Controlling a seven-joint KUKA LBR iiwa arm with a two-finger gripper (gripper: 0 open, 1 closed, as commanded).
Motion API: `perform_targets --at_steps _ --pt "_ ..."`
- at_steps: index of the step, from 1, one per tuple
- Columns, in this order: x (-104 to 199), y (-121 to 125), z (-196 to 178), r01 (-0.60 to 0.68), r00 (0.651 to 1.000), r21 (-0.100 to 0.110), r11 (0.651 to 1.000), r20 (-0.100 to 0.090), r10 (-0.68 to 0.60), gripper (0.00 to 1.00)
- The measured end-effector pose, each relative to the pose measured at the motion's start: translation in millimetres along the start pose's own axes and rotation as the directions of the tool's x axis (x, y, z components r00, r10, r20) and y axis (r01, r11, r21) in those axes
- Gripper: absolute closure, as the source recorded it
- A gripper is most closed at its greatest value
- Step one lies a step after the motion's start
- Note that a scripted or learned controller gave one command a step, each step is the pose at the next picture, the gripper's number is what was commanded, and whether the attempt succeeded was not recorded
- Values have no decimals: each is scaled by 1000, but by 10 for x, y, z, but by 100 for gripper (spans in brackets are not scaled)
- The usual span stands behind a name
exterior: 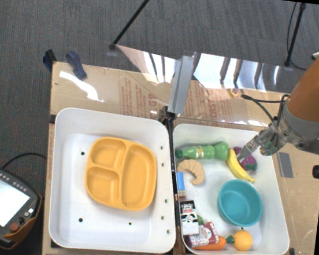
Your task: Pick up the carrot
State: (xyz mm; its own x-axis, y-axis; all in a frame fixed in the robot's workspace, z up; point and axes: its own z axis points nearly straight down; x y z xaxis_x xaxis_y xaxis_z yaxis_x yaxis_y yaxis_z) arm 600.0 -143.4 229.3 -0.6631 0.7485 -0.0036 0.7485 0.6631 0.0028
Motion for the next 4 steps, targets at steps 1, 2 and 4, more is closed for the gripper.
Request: perform_targets --at_steps 1,2,4 --pt "-260 -798 -1215 119 993 -1 993 7 -119 100" --pt "97 -1119 193 206 979 4 979 -15 -206 100" --pt "454 -1168 623 367 930 0 930 -5 -367 100"
